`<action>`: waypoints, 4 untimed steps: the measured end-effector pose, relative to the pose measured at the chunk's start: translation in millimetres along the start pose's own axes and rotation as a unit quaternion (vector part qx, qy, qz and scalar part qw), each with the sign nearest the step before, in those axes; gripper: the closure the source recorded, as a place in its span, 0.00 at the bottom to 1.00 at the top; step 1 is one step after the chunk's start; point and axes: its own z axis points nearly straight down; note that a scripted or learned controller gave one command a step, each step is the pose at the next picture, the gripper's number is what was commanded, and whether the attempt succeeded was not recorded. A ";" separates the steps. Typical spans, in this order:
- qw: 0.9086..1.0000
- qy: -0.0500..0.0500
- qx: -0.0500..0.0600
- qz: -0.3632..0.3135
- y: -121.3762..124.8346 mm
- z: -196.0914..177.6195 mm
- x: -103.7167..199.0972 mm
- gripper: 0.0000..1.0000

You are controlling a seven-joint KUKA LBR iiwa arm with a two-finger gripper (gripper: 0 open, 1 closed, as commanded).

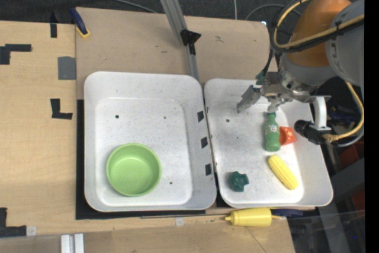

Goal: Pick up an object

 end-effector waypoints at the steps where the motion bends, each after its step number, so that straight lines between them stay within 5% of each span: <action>1: 1.000 0.000 0.001 0.000 0.7 64.6 -1.9 0.00; 2: 1.000 -0.001 -0.003 0.000 1.1 110.9 -1.6 0.00; 3: 1.000 0.000 -0.002 -0.001 0.6 100.5 -0.9 1.00; 4: 1.000 0.000 -0.005 0.000 -1.0 57.3 -5.4 1.00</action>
